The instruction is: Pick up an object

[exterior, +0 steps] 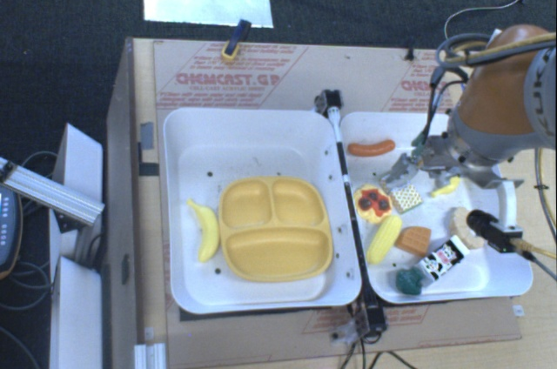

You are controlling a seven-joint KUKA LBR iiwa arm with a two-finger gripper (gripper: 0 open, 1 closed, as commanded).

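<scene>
1. Lower right of the frame, right bin [522, 276]: a teal lump [407, 281] sits beside a black-and-white carton [442, 260], the two touching or nearly so.
2. Just above these: an orange-brown block [414, 239], a corn cob [384, 238] lying tilted, and a small pizza slice [374, 202] near the bin divider.
3. A checkered cracker [406, 198] lies just right of the pizza slice.
4. Gripper [402, 171] sits low over the right bin, directly above the cracker. Whether its jaws are wide, narrow or holding anything cannot be told.
5. A small yellow piece [446, 186] lies just below the arm's wrist; a sausage [371, 149] lies at the upper part of the right bin.
6. Left bin [178, 184], centre of frame: a yellow divided plate [275, 228], with a banana [205, 228] just left of it.
</scene>
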